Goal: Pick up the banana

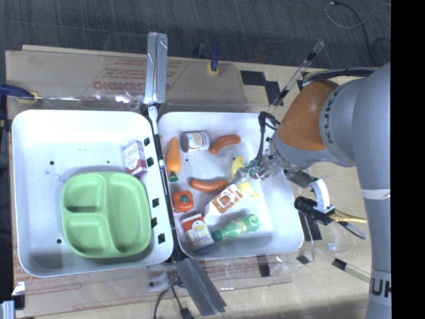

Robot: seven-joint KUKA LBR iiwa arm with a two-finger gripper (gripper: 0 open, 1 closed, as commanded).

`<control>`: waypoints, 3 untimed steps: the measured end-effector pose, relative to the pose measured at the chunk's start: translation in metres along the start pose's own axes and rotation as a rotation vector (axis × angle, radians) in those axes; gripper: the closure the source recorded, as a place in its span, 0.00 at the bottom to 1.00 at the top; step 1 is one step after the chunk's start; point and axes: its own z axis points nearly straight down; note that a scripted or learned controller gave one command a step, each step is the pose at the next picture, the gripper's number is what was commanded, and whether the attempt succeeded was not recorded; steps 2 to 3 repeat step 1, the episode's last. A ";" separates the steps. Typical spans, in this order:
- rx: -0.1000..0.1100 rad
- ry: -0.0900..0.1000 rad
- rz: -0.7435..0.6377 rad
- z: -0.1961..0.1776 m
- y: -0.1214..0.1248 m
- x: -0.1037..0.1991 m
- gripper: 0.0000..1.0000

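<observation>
2 white bins side by side, arm reaching into the right bin beside the banana.

Nearest the lower edge of the frame, in the right bin, lie a green bottle, a small carton to its left, and a juice box above them. In the left bin, a green divided plate fills the lower middle, with a small red-labelled packet above it. Mid-frame sit a tomato, 1 sausage, and a carrot. The yellow banana lies at the bin's middle right, and the gripper hovers just right of it; whether its fingers are parted or closed cannot be made out. Farther up rest a can and a 2nd sausage.
</observation>
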 end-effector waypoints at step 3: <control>-0.002 -0.002 0.216 -0.097 -0.002 0.052 1.00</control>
